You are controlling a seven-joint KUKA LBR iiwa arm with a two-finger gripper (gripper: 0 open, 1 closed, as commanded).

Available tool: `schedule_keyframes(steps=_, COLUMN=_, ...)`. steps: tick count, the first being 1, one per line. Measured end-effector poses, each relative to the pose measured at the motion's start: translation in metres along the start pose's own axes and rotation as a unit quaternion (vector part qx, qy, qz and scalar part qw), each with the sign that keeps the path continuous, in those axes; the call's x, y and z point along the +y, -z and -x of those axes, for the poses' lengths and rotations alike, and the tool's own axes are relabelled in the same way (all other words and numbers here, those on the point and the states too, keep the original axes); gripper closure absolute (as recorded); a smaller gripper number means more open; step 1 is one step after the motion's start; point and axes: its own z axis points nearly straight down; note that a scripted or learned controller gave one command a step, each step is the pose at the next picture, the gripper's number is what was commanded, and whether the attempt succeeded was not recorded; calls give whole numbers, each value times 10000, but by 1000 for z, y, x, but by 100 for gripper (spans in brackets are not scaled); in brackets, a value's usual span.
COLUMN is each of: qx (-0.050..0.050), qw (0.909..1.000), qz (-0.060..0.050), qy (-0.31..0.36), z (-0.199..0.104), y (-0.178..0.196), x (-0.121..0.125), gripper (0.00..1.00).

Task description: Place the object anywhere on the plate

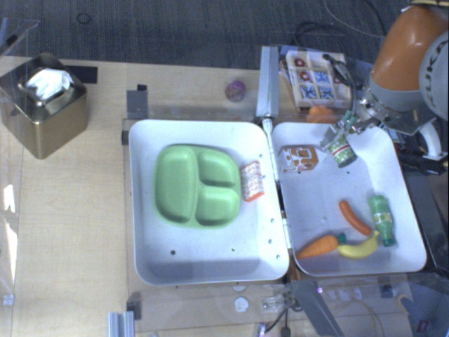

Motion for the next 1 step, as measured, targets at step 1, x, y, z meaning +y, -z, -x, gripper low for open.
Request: schedule_keyframes(steps=1, qx=2, qw=9986, qz=5, qy=536, z=-51, y=32, x=15, gripper=100)
